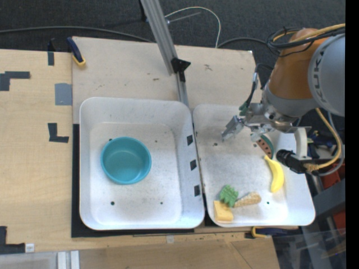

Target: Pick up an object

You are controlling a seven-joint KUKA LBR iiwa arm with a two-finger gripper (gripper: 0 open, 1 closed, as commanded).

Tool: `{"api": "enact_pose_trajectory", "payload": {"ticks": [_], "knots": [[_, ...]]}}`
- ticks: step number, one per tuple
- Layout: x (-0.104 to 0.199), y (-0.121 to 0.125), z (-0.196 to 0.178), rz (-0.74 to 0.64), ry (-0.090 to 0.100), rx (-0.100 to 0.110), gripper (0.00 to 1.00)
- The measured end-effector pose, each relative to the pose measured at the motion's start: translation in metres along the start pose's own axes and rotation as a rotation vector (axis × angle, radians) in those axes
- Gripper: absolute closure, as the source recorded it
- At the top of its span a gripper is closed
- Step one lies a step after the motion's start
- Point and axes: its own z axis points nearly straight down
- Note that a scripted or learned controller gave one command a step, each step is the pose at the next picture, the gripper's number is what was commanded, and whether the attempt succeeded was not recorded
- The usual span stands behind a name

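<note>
I'm hanging over the right bin (291,214), up near its far edge, with my claw (234,129) tipped toward the divider between the two bins. The fingers look spread apart with nothing between them, so no grab made yet. Down below, the pickings sit along the near edge of this bin: a banana (275,175) by the right wall, a small green leafy toy (228,195), a tan biscuit-like piece (248,200) just beside it, and a yellow block (222,212) tucked in the near-left corner. Something reddish and green (263,145) peeks out right under my wrist, partly covered, and I can't tell what it is. Over in the left bin (90,150) a teal bowl (126,160) rests left of centre, well apart from me. Where am I on the job? By my reckoning, early: nothing is lifted and everything lies flat on the bin floors. Left to do is choose a target, likely the banana or the near-edge cluster, drop down over it, close on it, and raise it clear.
</note>
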Motion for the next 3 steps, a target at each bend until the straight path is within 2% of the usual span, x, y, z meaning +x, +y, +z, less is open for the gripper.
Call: {"api": "enact_pose_trajectory", "payload": {"ticks": [1, 2, 3], "knots": [[-0.001, -0.001, 0.065, 0.001, 0.000, 0.001, 0.00], [-0.001, 0.000, 0.115, 0.000, -0.001, -0.008, 0.00], [-0.001, 0.000, 0.105, 0.000, 0.000, -0.007, 1.00]]}}
